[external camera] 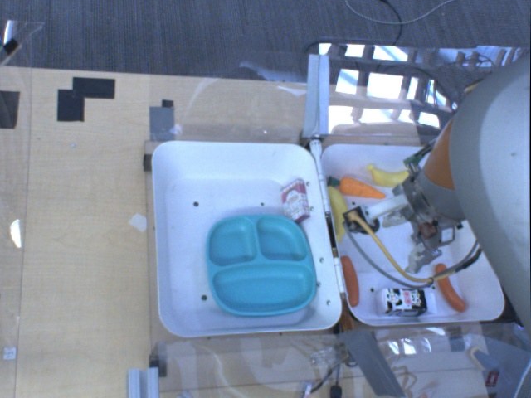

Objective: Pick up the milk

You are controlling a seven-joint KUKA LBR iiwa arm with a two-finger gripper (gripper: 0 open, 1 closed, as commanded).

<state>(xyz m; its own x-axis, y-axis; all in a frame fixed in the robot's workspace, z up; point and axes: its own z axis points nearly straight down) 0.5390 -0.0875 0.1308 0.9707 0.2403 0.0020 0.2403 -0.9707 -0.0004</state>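
Hovering above the milk (405, 300), the claw (427, 251) is blurred; grip state unclear

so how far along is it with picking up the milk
Done: the arm has reached over the right bin, with the end effector above its contents. In hand: nothing that I can see; the milk lies on the bin floor near the front edge, apart from the end effector. Left: descend onto the milk, close on it and lift.
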